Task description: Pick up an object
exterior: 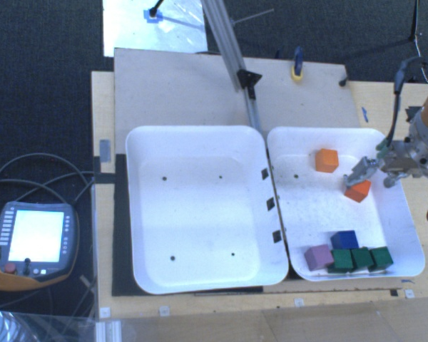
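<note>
In the right bin (396, 212), my gripper (364, 175) reaches in from the right edge. A small orange-red block (358, 192) lies tilted directly under its tip, touching or nearly touching it. An orange cube (327, 160) sits apart to the upper left. Along the bin's front edge lie a blue block (344, 239), a purple block (318, 256) and two green blocks (349, 260) (379, 257), packed close together.
The left bin (139, 191) adjoins the right one along a shared wall with black clips (270, 204). A metal pole (225, 34) slants over the back board. A teach pendant (30, 244) with cables lies at the far left.
</note>
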